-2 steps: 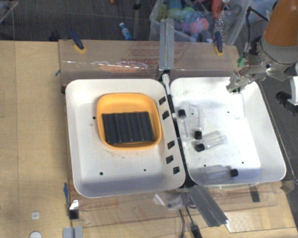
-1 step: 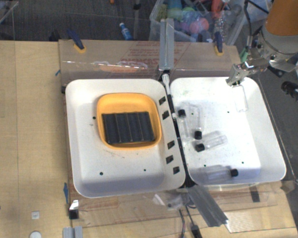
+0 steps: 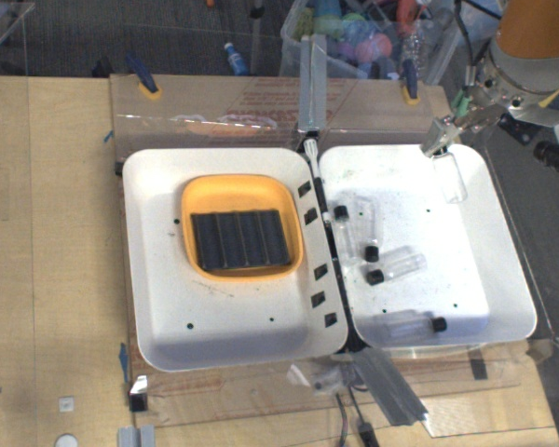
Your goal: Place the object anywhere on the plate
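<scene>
Still unpicked: vials lie in the right bin, plate waits in the left

Landmark for all positions: the divider (image 3: pixel 319 240) between the two bins.

Desk (image 3: pixel 47 250): tan, carries both white bins side by side.

Left bin (image 3: pixel 158 324): holds the orange plate (image 3: pixel 197 194), roughly centred, just left of the divider. A dark ribbed block (image 3: pixel 240 239) already lies on the plate and covers most of its floor.

Right bin (image 3: pixel 503 287): holds several clear vials with black caps. Three sit close to the divider: one (image 3: pixel 357 214) nearest the far end, two more (image 3: pixel 391 266) just toward the near edge. A fourth (image 3: pixel 412 323) lies near the bin's front rim. Long axes differ; the pair near the middle lie roughly across the bin, slightly tilted.

Arm: enters from the right; orange band at the upper right corner.

Claw (image 3: pixel 440 143): over the far rim of the right bin, well to the right of the divider. Nothing between its fingers; whether they are spread or closed, I cannot tell.

Key relation: the vials lie toward the near edge and toward the divider from the claw, well apart from it. The plate is beyond them, across the divider.

Judgement: grasp not yet made. A picked vial would need carrying over the divider; free plate surface is mostly rim around the block.
</scene>
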Robot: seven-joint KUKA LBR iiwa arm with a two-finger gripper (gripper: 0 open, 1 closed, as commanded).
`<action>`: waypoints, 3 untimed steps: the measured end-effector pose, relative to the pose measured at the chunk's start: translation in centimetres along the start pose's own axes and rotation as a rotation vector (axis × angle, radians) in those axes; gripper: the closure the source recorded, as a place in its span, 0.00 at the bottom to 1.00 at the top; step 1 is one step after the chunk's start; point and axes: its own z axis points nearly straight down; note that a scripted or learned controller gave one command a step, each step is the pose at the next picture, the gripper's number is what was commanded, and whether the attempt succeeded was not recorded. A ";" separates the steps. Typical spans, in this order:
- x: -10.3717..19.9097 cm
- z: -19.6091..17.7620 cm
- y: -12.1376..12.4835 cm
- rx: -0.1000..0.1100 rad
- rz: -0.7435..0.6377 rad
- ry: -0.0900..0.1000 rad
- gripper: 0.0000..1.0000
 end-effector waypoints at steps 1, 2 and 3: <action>0.4 -1.5 0.2 -0.001 -0.163 0.000 1.00; -0.6 -3.5 -0.2 -0.001 -0.280 -0.001 1.00; -5.0 -6.2 -2.2 -0.001 -0.323 -0.001 1.00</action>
